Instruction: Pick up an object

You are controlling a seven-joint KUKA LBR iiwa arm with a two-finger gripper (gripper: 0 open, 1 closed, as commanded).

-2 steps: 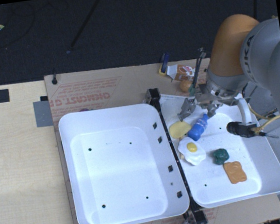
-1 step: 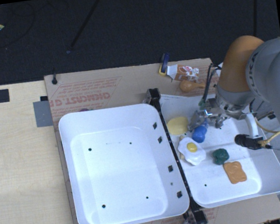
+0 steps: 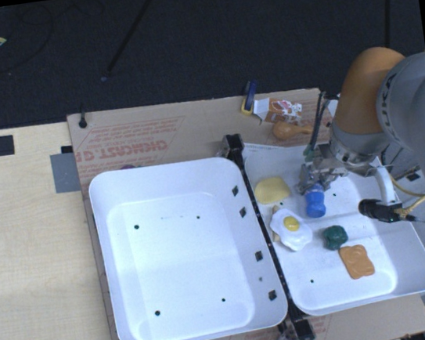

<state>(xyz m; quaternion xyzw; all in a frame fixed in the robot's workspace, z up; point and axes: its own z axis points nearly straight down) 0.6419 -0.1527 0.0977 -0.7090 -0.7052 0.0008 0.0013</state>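
five small things lay in the right bin [image 3: 333, 290], all close to the pincer [image 3: 314, 183], which hung over that bin's far half at the end of the grey arm [image 3: 415, 119]. whether the pincer was apart or together could not be told, since its tip read as a knot of metal from above. a blue object [image 3: 315, 204] sat just on the near side of the pincer's tip, touching it or almost so; whether it was gripped could not be told either.

left of the pincer, a pale yellow piece [image 3: 271, 190] lay near the wall shared with the left bin [image 3: 178, 257]. a toy fried egg [image 3: 291, 227] lay nearer the camera than the pincer and to its left, just beside the blue object. a dark green lump [image 3: 334, 236] sat nearer still, slightly right of the pincer, and an orange toast-like slab [image 3: 357, 261] lay just past it, the farthest of the five from the pincer.

open room — bare white floor stretched from the slab to the right bin's near rim, well away from the pincer. far to the pincer's left, beyond the black clips [image 3: 258, 256] joining the two rims, the left bin showed a broad stretch of plain floor. behind the pincer, past the bin's far rim, a small orange packet [image 3: 288, 125] lay on the cardboard sheet [image 3: 152, 138].
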